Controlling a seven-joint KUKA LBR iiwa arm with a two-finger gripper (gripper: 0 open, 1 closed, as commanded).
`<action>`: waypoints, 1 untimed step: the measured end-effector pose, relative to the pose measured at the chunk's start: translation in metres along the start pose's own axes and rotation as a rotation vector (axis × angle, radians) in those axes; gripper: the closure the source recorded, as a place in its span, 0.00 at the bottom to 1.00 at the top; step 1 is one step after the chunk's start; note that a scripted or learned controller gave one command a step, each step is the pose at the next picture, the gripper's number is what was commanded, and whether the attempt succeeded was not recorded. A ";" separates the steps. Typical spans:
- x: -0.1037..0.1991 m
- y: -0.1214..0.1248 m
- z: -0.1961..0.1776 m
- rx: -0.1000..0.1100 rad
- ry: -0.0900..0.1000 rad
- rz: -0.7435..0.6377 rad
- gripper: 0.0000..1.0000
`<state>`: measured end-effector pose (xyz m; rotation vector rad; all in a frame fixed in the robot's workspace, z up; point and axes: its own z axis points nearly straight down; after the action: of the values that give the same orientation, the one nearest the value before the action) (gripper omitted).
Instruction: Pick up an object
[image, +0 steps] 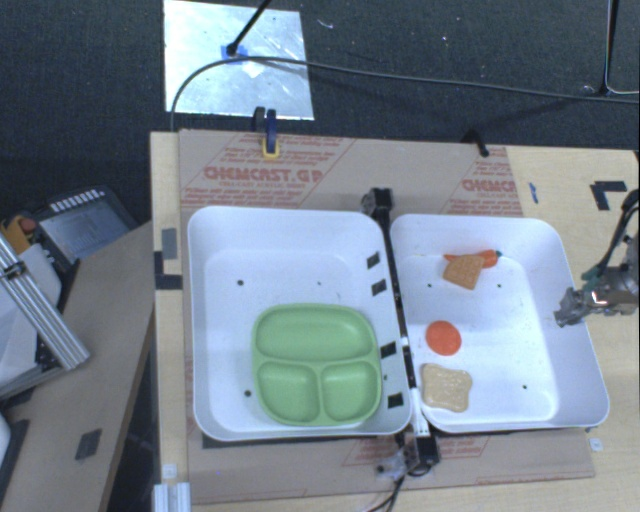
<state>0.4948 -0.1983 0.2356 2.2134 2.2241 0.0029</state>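
Where the arm reaches in from the right edge of the view, the gripper (572, 308) sits over the right rim of the right bin (520, 240), roughly level with the middle of that bin's side wall. It shows as a small grey shape, too small and blurred to tell whether it is spread or closed, and nothing can be seen between its tips. It appears to touch none of the objects; whether it touches the bin's rim cannot be told.

The right bin holds four things, all well apart from the gripper. Near the back lies a tan wedge (463, 271) (it looks like a slice of bread or a cracker), and just behind it, touching or nearly so, is a small orange carrot (487, 257). Closer to the front, near the divider between the bins, lies an orange disc (443, 338), and just in front of that is a pale beige slice (446, 388).

The left bin (240, 250) holds a green tray (317, 362) with three compartments, sitting flat toward the front right of that bin. Both bins rest side by side on a sheet of brown cardboard (300, 170).
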 end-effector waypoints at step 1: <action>0.062 0.019 0.001 0.000 0.003 -0.006 1.00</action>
<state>0.5133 -0.1362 0.2345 2.2081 2.2321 0.0057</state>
